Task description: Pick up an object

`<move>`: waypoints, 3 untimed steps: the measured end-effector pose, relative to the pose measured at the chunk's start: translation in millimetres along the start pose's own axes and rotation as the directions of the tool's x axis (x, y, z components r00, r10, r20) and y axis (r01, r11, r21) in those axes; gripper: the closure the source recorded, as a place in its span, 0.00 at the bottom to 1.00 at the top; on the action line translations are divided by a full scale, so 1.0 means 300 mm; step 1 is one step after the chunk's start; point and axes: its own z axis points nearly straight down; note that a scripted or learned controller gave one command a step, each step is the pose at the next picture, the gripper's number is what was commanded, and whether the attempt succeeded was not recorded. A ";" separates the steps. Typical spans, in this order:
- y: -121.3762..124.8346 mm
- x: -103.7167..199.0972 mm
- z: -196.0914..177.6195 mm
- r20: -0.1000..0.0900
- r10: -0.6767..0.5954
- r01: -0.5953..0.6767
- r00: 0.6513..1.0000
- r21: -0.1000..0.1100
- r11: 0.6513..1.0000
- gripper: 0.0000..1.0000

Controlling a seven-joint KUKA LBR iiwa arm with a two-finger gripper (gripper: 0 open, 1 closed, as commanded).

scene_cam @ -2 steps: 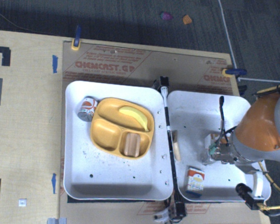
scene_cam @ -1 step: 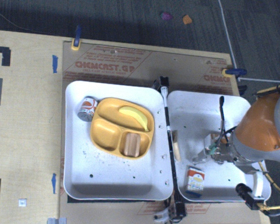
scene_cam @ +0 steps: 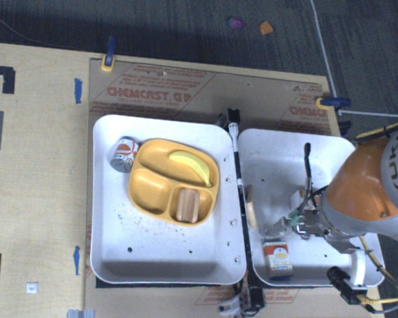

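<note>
The arm (scene_cam: 368, 192) reaches in from the right and bends down into the right bin (scene_cam: 275, 150), with its orange band just above the wrist. The jaws (scene_cam: 302, 226) hang low over the middle of this bin, among some cables and metal parts, and I cannot tell if they are apart or together, because the wrist hides them. Nothing is seen between them. Just below the jaws and a little to the left, a small box (scene_cam: 278, 258) with a red and white label lies on the bin floor, near the front wall; it is apart from the jaws. To the left of the jaws, close to the wall between the two bins, a pale thin object (scene_cam: 250, 212) lies, too unclear to name. Far to the left of the jaws is the left bin (scene_cam: 110, 244), and in it a yellow tray (scene_cam: 149, 185) with three compartments. A banana (scene_cam: 190, 164) lies in the upper compartment and a brown block (scene_cam: 186, 205) in the lower right one. A can (scene_cam: 123, 154) lies on its side, touching the tray's upper left edge. Both bins rest on a brown board (scene_cam: 190, 92) on the worktop (scene_cam: 33, 176).
</note>
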 end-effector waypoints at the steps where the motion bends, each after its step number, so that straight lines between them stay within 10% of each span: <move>1: 0.000 0.011 0.001 0.003 0.001 -0.001 1.000 -0.001 1.000 0.00; 3: 0.000 0.013 0.001 0.003 0.001 -0.001 1.000 -0.002 1.000 0.00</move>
